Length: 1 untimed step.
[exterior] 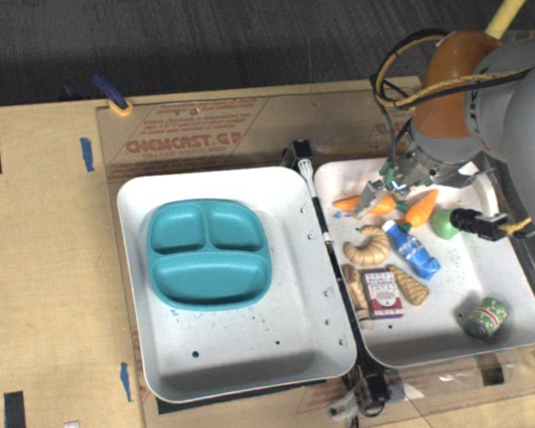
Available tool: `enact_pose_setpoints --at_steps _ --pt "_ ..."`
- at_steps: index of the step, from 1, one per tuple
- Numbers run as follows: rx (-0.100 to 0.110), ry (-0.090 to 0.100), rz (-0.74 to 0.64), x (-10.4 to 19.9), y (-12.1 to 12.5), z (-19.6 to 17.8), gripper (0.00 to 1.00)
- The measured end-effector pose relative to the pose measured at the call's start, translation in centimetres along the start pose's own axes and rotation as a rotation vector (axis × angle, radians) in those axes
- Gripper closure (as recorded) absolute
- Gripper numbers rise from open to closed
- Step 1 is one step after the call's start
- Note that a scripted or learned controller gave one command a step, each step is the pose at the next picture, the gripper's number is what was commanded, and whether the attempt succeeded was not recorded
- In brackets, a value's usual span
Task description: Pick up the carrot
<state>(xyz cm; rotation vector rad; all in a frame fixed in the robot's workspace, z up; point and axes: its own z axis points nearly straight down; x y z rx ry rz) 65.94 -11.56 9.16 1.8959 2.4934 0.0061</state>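
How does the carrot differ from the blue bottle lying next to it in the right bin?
The carrot is orange and tapers toward a point; the blue bottle is blue with a white band and keeps an even width. The carrot lies nearer the bin's far edge, the bottle nearer its middle. Both lie flat and slanted.

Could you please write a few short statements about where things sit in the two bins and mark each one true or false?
1. The teal divided plate lies in the left bin. True.
2. The carrot lies on the teal plate. False: it lies in the right bin, near its far end.
3. The gripper is over the right bin's far end, close to the carrot. True.
4. The blue bottle lies outside both bins. False: it lies in the right bin, beside the croissant.
5. The small red box lies in the right bin. True.
6. The green can stands right beside the carrot. False: it is apart, at the bin's near corner.
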Motion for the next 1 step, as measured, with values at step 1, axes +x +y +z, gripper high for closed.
enact_pose_setpoints --at_steps 1 --pt "0.002 -0.004 -0.005 0.01 0.02 -0.97 1.0"
